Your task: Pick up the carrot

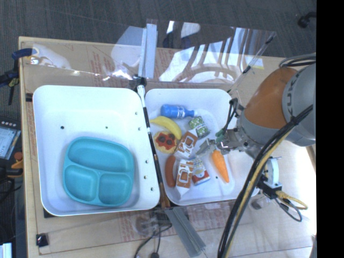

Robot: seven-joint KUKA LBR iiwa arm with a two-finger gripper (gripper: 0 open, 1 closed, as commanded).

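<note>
Toward the lower right of the right bin, the carrot is seen lying flat, not yet lifted. Just above its upper end the gripper is placed; whether it is clenched or released cannot be told. Around the carrot, a banana, a blue bottle, a sausage and packets are scattered. A teal tray is held in the left bin.

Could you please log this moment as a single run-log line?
phase: approach | gripper: at top end of carrot, right bin | carrot: lying flat, not lifted | teal tray: left bin
</note>
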